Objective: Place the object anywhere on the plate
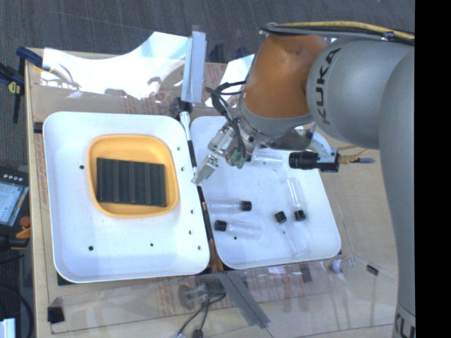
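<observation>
In the left bin (pixel 70 245), you see the yellow plate (pixel 130 145) lying flat, with a dark ridged insert (pixel 134 182) set in its middle. Nothing else rests on the plate.

In the right bin (pixel 320 248), you see the things to be moved: clear vials with black caps, all lying on their sides on the white floor. One vial (pixel 232 205) lies near the bin's middle with its cap pointing right. A second vial (pixel 238 228) lies just below it with its cap pointing left. Two more lie toward the right wall: an upper vial (pixel 294 192) with its cap at the lower end, and a lower vial (pixel 292 236) with its cap at the upper end. Those two caps sit close together. All of these are well apart from the plate.

The arm (pixel 352 90) reaches in from the right, its orange band (pixel 282 76) over the far end of the right bin. The jaws hang tilted down and to the left, above the right bin's left edge, near the divide between the bins. You cannot tell whether they are open or closed, and no vial shows between them.
</observation>
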`<state>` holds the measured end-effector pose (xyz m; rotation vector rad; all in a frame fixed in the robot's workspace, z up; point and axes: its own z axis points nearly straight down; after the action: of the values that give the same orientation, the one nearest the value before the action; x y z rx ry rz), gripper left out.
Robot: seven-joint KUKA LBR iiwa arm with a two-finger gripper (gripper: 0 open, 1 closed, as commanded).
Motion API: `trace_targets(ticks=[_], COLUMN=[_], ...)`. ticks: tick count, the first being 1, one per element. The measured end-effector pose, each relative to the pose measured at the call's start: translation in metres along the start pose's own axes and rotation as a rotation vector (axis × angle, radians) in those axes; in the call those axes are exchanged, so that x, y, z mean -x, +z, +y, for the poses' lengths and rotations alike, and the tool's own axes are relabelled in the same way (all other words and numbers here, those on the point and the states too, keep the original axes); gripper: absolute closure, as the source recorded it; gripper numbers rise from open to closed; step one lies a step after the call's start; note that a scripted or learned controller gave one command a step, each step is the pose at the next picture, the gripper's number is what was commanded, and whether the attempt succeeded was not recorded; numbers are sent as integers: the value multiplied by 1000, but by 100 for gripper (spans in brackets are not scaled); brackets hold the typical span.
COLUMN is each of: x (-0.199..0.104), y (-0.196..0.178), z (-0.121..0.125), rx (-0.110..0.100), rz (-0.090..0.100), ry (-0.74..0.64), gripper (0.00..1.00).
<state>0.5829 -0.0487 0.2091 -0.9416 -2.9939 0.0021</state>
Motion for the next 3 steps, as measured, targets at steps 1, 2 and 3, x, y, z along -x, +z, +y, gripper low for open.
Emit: trace_targets(ticks=[1, 2, 3], x=[0, 0, 0], y=[0, 0, 0], z=[0, 0, 0], rx=[0, 0, 0], rz=[0, 0, 0], ry=[0, 0, 0], gripper=[0, 0, 0])
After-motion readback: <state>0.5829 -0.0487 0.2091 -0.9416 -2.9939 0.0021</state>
